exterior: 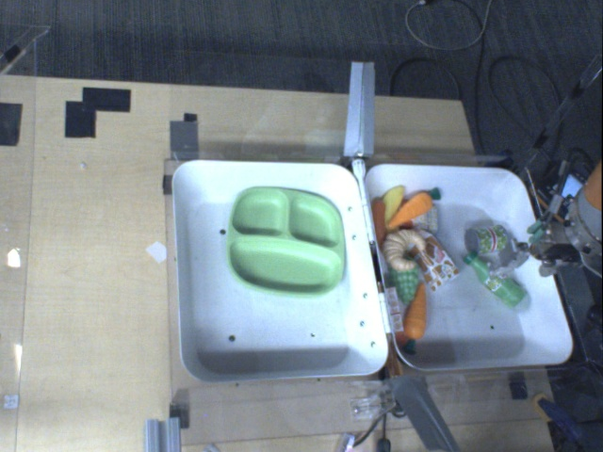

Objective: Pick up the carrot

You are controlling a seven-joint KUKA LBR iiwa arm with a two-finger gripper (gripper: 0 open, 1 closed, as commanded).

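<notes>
On the bench, seen from above at a slant, two shallow white bins sit side by side, touching along a shared middle edge. The left bin [193, 281] holds a green divided tray [285, 238], turned upside down by the look of its raised humps (three of them: two smaller at the top, one long below).

Across the divide, the right bin [542, 332] has its clutter packed against its left wall. Near the top lies a yellow piece [393, 199], and just beside it a carrot [413, 209] with an orange body and a green tip pointing up and right. Below that sits a tan ring like a doughnut [405, 250], touching a small patterned packet [436, 264]. A second orange carrot [415, 314] lies lower down, near the bin's bottom-left corner, with a green bit at its upper end. A long reddish-orange strip [379, 226] runs along the wall.

Further right, well apart from both carrots, the gripper [524, 252] reaches in from the right edge, low over the bin floor beside a round green-and-white object [489, 241] and a green bottle [501, 286]. Whether its fingers are spread or closed cannot be told at this size; nothing orange is near them.
</notes>
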